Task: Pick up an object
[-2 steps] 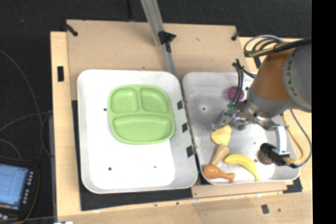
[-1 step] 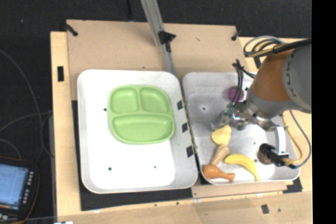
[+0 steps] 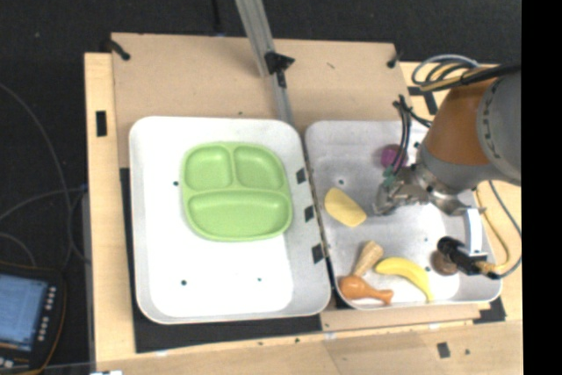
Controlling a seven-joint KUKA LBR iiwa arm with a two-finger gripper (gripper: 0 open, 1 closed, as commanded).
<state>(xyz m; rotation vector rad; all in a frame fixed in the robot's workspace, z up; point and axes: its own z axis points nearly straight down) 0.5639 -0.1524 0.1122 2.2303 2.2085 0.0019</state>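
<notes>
My gripper (image 3: 387, 196) hangs low in the right bin (image 3: 351, 145), near its middle, below the orange band of the arm. Just left of it lies a yellow block (image 3: 345, 208). A purple object (image 3: 389, 156) sits behind the gripper, partly hidden by cables. Near the bin's front edge lie a yellow banana (image 3: 407, 274), a tan cone-shaped piece (image 3: 367, 257) and an orange drumstick-shaped toy (image 3: 364, 289). A dark brown object (image 3: 448, 258) rests at the front right. Nothing shows between the fingers.
The left bin (image 3: 158, 277) holds a green divided plate (image 3: 236, 191) in its rear half. A metal pole (image 3: 248, 0) slants up from between the bins. Cables loop by the arm at the right bin's far corner.
</notes>
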